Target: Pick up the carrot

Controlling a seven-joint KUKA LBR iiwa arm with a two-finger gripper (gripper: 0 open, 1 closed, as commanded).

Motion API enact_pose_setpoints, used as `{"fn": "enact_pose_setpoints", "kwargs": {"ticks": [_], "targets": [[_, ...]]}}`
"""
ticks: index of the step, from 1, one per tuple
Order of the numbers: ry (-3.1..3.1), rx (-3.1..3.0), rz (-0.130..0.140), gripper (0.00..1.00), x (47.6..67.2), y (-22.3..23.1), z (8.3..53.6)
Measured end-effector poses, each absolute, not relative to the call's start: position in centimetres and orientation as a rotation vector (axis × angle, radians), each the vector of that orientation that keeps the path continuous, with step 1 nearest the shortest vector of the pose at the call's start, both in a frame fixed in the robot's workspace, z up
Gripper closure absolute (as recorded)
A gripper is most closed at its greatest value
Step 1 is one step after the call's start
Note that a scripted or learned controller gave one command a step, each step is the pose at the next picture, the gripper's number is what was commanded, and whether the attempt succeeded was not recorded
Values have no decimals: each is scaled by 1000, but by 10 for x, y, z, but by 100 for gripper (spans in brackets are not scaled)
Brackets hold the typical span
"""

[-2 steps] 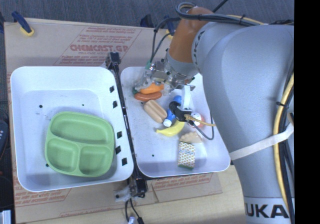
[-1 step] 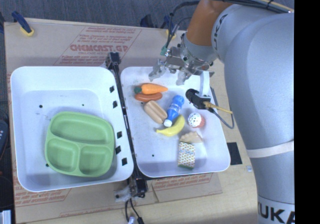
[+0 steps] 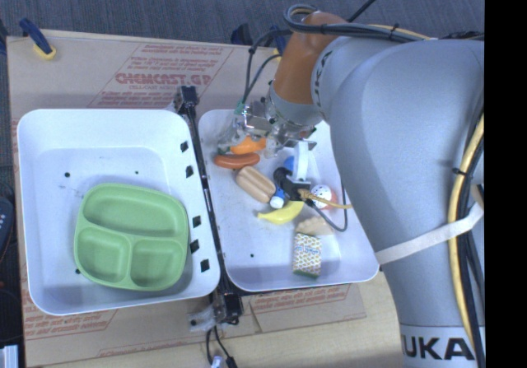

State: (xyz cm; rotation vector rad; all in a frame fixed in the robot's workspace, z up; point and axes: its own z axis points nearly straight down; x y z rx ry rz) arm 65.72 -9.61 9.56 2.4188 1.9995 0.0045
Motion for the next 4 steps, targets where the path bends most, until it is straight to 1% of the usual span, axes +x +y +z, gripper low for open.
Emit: {"fn": "enact_pose_setpoints", "kwargs": {"ticks": [1,2,3,4], "targets": [[2012,2424,-6,100,656,-95,105],[2010,2419,0,0,657,-95,106],[2015,2417,-1,100,657,-95,116],[1994,2440,-16,100,654,-189,91]]}}
